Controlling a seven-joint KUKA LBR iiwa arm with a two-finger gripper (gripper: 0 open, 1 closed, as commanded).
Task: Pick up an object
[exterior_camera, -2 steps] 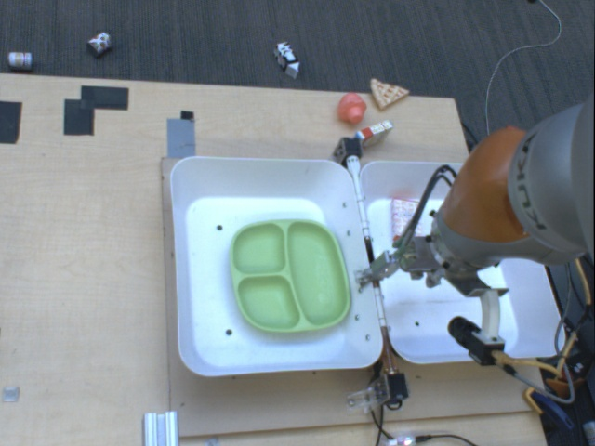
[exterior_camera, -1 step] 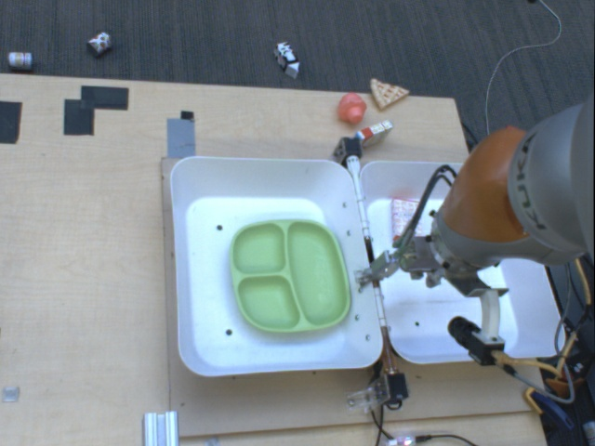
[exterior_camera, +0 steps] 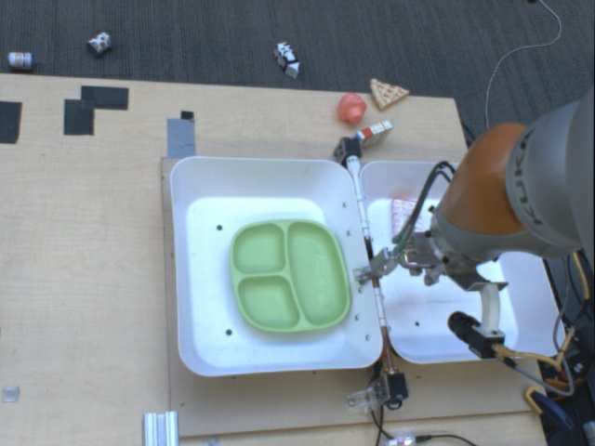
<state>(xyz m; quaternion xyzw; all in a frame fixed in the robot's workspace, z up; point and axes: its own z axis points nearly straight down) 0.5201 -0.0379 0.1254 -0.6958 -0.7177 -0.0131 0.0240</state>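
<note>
Green divided plate [exterior_camera: 290, 275] lies in the left bin [exterior_camera: 200, 249]; the gripper [exterior_camera: 379, 269] hovers at the bins' divider, grip state unclear.

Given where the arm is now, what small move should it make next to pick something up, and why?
Probably a short move left, toward the green divided plate in the left bin. The gripper sits at the divider between the two bins, with nothing visible between its fingers. The plate lies just to its left, the nearest clear object. The arm hides most of the right bin, so I cannot judge targets there.
</note>
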